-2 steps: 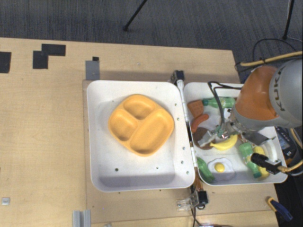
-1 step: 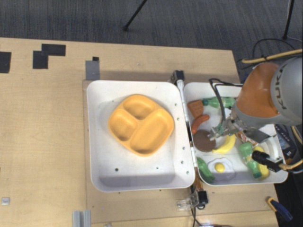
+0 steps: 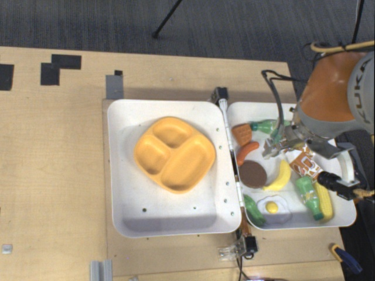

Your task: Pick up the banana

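Observation:
The yellow banana [image 3: 280, 177] lies curved in the middle of the right bin [image 3: 345, 218], beside a brown round disc. My gripper [image 3: 276, 146] hangs just above and a little behind the banana's upper end, over the bin's centre. Its metal fingers [image 3: 270, 150] point down toward the bin's left half, and nothing sits between them that I can make out. The grey arm with its orange band [image 3: 331, 92] comes in from the right and hides the bin's back right corner.
The left bin [image 3: 126, 215] holds an orange three-part plate [image 3: 174, 153]. Around the banana lie a brown disc [image 3: 254, 173], a red sausage [image 3: 248, 151], a green bottle [image 3: 263, 126], corn [image 3: 324, 201], a fried egg [image 3: 272, 206] and a snack packet [image 3: 306, 163].

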Robot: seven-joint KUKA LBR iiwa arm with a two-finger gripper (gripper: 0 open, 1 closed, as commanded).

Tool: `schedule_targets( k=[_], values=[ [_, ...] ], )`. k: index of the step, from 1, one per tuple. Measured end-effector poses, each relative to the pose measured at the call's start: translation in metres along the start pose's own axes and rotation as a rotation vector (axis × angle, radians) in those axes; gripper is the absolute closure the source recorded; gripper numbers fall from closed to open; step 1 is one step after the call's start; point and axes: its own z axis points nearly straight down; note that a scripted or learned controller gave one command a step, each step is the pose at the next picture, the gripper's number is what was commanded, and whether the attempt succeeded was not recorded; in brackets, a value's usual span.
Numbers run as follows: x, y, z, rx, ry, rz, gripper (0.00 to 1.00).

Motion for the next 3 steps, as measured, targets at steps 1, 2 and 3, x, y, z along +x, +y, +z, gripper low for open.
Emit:
schedule_targets(
  k=[1,2,3],
  values=[
    [0.000,-0.001,0.001,0.002,0.000,0.000,0.00],
    [-0.042,-0.024,0.115,-0.006,-0.002,0.089,0.00],
    [-0.041,-0.021,0.104,-0.014,-0.005,0.087,1.00]
  ],
)
